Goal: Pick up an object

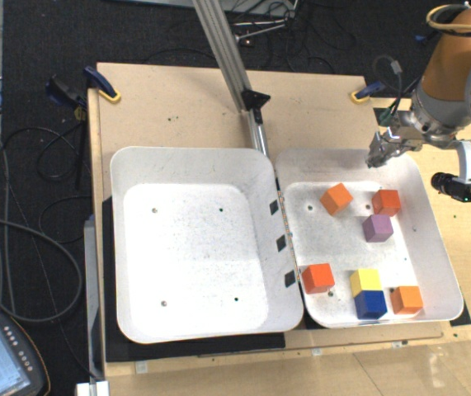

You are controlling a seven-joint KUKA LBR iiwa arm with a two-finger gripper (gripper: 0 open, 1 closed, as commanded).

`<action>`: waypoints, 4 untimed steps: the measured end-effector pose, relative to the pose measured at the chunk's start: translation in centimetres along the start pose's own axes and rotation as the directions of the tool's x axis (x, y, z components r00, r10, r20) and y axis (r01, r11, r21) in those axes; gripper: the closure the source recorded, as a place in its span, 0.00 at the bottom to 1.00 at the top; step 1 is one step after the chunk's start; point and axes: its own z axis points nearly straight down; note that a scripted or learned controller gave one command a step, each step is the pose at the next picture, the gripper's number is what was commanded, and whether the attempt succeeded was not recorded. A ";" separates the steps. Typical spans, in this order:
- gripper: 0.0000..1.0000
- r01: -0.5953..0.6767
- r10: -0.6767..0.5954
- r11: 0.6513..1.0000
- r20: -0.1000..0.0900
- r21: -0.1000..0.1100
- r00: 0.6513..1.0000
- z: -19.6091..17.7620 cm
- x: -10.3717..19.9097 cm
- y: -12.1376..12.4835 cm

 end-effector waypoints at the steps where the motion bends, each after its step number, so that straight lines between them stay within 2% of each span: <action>1: 1.00 0.003 -0.003 1.000 -0.001 0.000 1.000 -5.5 0.8 -0.4; 2: 1.00 0.003 -0.003 1.000 -0.001 0.001 1.000 -9.5 0.8 -0.2; 4: 1.00 0.009 -0.009 1.000 -0.006 0.010 1.000 -9.8 11.8 -2.8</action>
